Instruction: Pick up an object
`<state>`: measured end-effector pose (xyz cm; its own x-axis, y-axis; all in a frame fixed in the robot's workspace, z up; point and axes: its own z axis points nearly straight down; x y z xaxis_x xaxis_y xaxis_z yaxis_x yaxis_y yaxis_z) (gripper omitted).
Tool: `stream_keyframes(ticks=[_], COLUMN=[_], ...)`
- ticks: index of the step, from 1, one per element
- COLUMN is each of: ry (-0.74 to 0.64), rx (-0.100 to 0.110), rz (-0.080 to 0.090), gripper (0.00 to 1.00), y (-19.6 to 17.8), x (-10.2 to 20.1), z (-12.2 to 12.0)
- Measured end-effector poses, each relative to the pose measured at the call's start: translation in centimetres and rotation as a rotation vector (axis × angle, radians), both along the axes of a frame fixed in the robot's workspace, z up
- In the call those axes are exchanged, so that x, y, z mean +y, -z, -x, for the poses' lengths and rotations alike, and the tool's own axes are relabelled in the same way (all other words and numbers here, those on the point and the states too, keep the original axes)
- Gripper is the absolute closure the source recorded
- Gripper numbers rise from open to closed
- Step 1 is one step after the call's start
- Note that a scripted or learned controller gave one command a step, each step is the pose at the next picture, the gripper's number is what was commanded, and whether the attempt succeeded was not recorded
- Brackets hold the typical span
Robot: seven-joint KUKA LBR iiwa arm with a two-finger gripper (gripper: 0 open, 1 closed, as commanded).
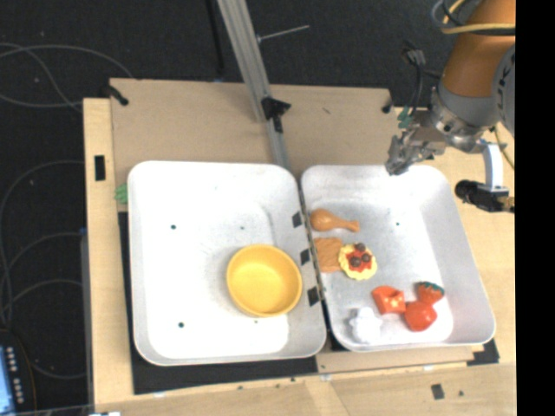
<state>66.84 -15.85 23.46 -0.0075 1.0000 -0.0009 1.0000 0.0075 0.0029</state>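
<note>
My gripper [401, 162] hangs over the far edge of the right bin [408, 198], well above it, with nothing visible between its fingers. In that bin lie a brown drumstick [333, 222], a tan flat piece [327, 254], a yellow tart with dark berries [357, 261], a red pepper piece [389, 300], a red strawberry-like fruit [422, 311] and a small white object [366, 325]. All of them sit toward the bin's near half, away from the gripper. A yellow bowl [264, 279] stands in the left bin [199, 224].
A slanted metal pole [250, 59] rises behind the bins, ending at a black clamp near their shared far corner. The bins rest on a brown board [191, 120]. Cables lie on the dark floor at left.
</note>
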Motion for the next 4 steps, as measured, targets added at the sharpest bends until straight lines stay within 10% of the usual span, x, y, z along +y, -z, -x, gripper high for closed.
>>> stream_keyframes(ticks=[4], ry=[0.004], rx=[0.003], rz=[-0.003], gripper=[1.00], y=[-0.4], x=[20.2], z=[9.7])
